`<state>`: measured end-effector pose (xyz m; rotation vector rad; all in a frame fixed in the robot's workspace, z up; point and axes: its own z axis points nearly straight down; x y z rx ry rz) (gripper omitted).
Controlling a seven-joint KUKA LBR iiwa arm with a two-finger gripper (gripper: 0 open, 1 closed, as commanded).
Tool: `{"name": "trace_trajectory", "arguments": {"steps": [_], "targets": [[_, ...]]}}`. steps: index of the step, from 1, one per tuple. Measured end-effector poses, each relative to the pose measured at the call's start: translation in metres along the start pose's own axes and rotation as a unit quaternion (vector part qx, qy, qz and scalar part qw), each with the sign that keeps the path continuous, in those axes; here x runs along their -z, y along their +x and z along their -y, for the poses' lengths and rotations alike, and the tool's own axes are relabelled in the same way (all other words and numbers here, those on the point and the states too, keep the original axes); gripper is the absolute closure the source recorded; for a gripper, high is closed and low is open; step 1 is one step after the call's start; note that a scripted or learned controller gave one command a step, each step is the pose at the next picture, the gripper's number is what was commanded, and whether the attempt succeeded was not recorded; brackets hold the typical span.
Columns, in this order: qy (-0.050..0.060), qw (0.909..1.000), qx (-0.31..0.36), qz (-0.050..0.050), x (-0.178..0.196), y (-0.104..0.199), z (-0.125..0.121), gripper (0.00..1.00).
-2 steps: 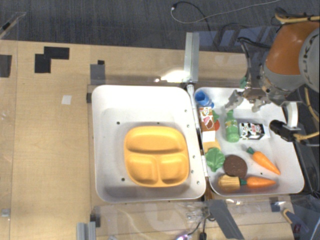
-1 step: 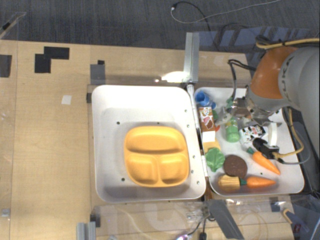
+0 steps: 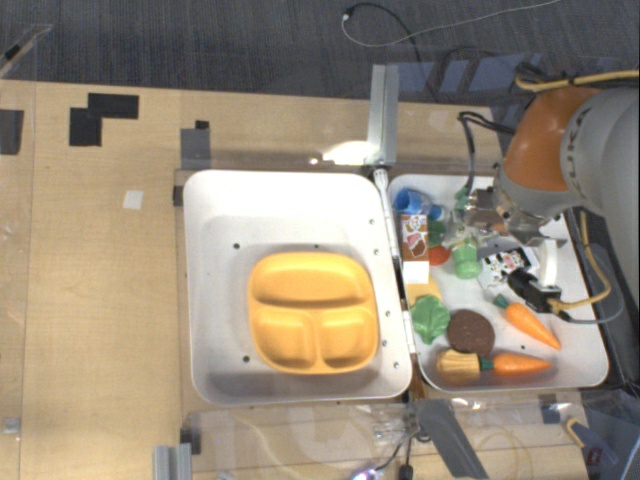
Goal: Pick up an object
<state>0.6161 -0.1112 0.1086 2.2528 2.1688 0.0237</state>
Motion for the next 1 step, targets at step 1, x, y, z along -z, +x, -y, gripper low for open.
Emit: {"name": "trace_trajectory", "arguments": {"steps": [1], "targets": [[0.007, 0.999, 0.044, 0.0, 0.1012, 0.0703, -0.0457, 1.0]]}}
